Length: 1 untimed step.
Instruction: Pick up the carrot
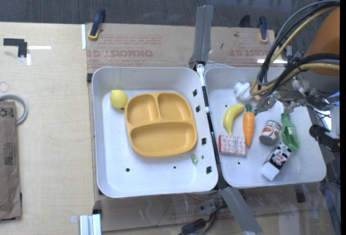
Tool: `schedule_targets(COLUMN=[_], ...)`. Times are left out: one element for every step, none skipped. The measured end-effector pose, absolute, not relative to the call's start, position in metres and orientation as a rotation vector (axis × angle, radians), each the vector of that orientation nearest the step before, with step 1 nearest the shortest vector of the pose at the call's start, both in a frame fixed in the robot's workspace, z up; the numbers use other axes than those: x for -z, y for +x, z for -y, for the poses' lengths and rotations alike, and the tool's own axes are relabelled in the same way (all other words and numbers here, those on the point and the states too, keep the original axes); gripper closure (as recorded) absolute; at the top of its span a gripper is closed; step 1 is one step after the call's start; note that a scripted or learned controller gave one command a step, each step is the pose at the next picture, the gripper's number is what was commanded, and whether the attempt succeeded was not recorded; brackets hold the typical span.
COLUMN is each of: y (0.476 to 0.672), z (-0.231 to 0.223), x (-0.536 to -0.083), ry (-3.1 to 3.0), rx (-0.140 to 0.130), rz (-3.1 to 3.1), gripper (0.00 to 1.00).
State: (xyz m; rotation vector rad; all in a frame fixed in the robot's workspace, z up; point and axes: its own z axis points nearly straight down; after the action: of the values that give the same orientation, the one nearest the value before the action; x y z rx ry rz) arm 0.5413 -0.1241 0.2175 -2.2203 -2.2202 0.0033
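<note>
Camera view, carrot [248, 128] lying in the right bin [303, 174], banana [233, 117] just left of the carrot, gripper [263, 103] just above-right of the carrot, jaws' state unclear.

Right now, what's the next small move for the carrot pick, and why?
Probably lower the gripper slightly down and left onto the carrot. The carrot lies in the right bin beside the banana, and the gripper sits just past its green top, nothing visibly held.

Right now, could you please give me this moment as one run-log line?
task: pick up carrot | carrot: lying in right bin, beside banana | gripper: above carrot's top end | grasp: not yet
</note>
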Motion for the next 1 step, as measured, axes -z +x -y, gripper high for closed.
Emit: schedule_targets(y=[0.5797], z=[0.1255], x=[-0.0918], ry=[-2.113], rx=[-0.001], rz=[2.327], gripper=[0.00])
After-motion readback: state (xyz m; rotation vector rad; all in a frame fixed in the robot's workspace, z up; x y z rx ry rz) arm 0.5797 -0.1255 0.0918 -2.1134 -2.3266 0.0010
